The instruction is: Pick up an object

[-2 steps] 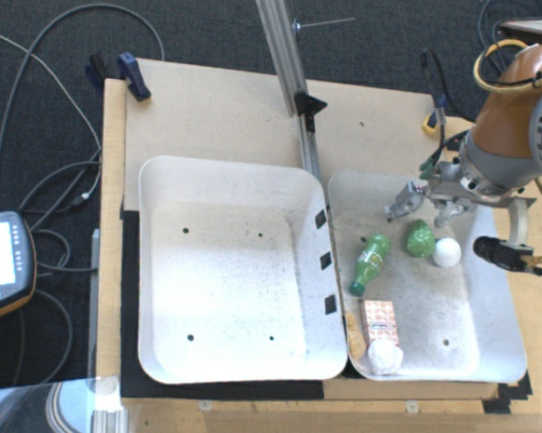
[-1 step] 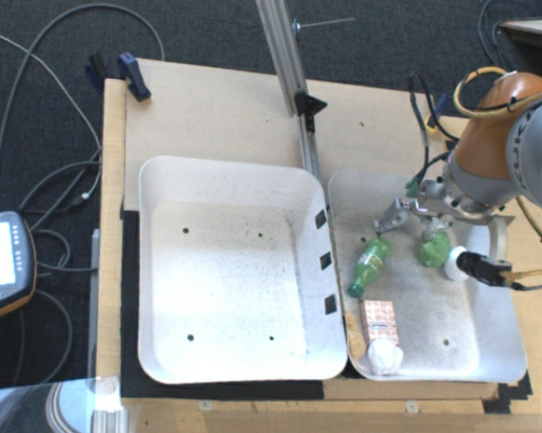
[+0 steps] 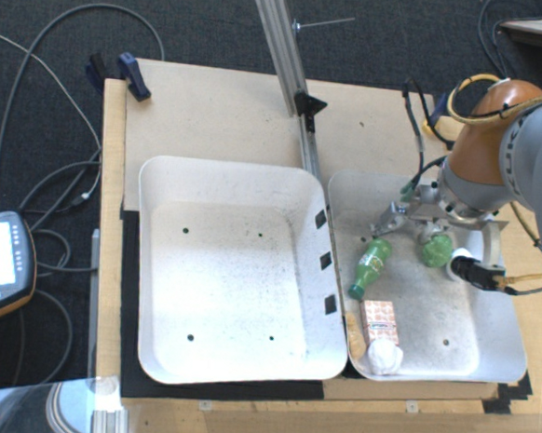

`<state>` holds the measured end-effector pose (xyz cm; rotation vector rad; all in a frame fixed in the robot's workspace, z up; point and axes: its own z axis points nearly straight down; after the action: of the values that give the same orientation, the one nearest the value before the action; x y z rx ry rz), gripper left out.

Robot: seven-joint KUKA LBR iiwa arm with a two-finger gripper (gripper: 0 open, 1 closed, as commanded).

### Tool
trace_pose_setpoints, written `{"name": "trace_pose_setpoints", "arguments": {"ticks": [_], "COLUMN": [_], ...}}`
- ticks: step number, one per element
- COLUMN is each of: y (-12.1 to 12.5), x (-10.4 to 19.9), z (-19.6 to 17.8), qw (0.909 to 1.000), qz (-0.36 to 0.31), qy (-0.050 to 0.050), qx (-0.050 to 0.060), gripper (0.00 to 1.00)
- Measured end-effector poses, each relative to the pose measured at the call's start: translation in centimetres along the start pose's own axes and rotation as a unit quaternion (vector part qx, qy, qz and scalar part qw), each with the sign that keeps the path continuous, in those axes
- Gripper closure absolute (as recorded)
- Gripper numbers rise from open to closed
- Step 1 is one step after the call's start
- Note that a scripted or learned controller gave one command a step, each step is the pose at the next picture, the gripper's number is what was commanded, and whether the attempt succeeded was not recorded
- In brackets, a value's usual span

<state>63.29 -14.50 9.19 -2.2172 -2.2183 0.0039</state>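
The green bottle (image 3: 371, 265) lies on its side on the floor of the right bin (image 3: 494, 355), just beside and below-left of the gripper (image 3: 419, 216), cap end pointing away from it toward the bin's near-left corner. We judge it the likeliest target, since it sits closest to the tool. A round green object (image 3: 436, 249) rests directly under the wrist, touching or nearly touching the gripper body; we cannot tell whether it is gripped. Whether the jaws are spread or closed we cannot tell, as the wrist hides them. Farther from the jaws, a small orange-and-white carton (image 3: 380, 318) and a white crumpled ball (image 3: 385, 357) lie against the near wall, probably harder to reach there.
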Motion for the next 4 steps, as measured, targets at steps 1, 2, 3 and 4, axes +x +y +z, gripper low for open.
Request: {"name": "trace_pose_setpoints", "arguments": {"ticks": [1,2,3,4], "y": [0.1,0.1,-0.4,-0.3], "x": [0.0,0.5,0.8,0.8], "z": [-1.3,-7.7,-12.4,-17.9], "qw": [1.0,1.0,1.0,1.0], "qz": [0.0,-0.001,-0.001,-0.001], "qy": [0.0,-0.002,-0.002,-0.002], "qx": [-0.002,-0.007,-0.007,-0.007], "gripper": [1.0,1.0,1.0,1.0]}}
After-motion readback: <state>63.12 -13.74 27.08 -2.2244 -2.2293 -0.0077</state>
